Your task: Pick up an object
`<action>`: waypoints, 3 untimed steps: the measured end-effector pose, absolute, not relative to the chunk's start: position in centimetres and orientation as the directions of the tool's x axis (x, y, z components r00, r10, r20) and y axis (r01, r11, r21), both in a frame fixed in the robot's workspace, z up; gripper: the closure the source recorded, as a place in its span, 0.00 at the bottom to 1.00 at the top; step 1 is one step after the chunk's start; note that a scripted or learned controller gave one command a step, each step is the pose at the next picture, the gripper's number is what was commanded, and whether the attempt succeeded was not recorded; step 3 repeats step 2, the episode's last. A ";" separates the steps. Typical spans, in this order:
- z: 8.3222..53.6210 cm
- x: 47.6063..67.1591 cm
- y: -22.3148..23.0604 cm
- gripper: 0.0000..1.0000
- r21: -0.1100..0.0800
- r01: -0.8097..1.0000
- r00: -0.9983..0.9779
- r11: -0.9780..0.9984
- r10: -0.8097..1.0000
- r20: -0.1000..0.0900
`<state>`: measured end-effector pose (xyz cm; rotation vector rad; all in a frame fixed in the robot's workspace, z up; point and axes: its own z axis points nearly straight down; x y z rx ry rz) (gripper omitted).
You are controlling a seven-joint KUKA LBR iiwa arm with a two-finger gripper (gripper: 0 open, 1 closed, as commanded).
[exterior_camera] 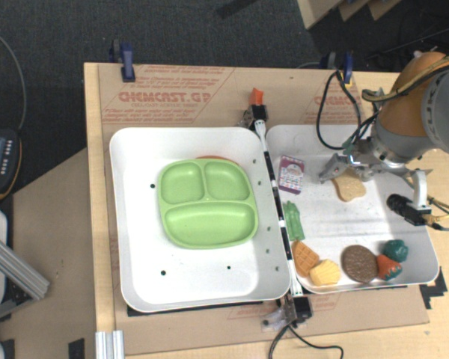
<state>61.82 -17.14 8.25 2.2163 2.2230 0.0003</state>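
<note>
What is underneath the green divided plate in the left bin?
The green divided plastic plate rests on the floor of the left shallow white bin. A thin reddish-orange sliver peeks out at its far edge; the plate covers the rest, so what it is cannot be told.

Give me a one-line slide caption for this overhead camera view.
Tool hovers over a tan toy in the right bin; green divided plate sits in the left bin.

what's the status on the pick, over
Gripper low in right bin, over tan bread-shaped piece. No grasp visible. Purple card close at its left; other toys sit along the near edge.
</note>
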 end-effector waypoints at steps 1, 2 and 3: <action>10.0 62.1 -17.4 1.00 0.013 1.000 -0.002 0.002 1.000 -0.006; 13.7 55.8 -18.1 1.00 -0.003 1.000 0.003 -0.003 1.000 0.001; 13.7 55.8 -18.1 1.00 -0.003 1.000 0.003 -0.003 1.000 0.001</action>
